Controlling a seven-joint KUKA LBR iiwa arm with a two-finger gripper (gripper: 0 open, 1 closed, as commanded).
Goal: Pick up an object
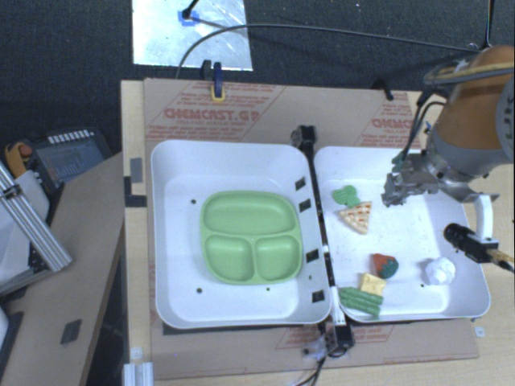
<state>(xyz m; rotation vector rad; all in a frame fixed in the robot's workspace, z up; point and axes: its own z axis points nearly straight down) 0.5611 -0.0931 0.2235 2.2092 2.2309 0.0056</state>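
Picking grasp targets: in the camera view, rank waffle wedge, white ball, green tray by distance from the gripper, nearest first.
1. Waffle wedge, right bin, just below-left of the gripper.
2. White ball, right bin's near right corner.
3. Green tray, left bin, across the divider.

I read red letters, something like "CHEMCAST GP", on the brown board (225, 112) under the bins, at the far left. The far-right print was too blurry.
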